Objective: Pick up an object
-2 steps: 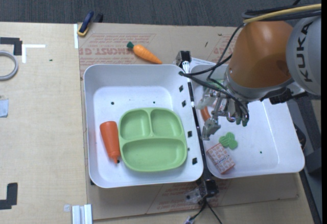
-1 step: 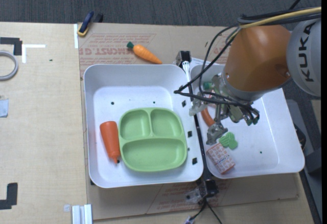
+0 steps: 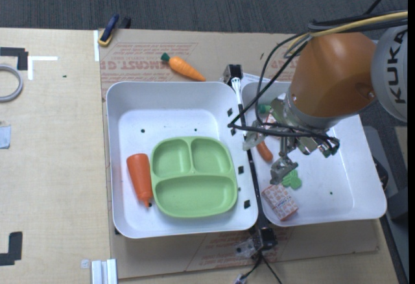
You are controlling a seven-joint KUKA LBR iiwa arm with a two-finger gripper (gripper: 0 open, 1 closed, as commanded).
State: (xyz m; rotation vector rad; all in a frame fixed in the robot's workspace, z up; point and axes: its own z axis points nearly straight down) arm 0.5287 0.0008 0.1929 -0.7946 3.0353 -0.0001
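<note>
Tool over two bins

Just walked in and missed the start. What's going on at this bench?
A grey and orange arm reaches in over the right bin, its pincer low above a small green item. A small orange piece and a patterned packet lie nearby. Nothing is visibly gripped. The left bin holds a green divided plate and an orange cylinder; a toy carrot lies on the bench behind it.
</note>
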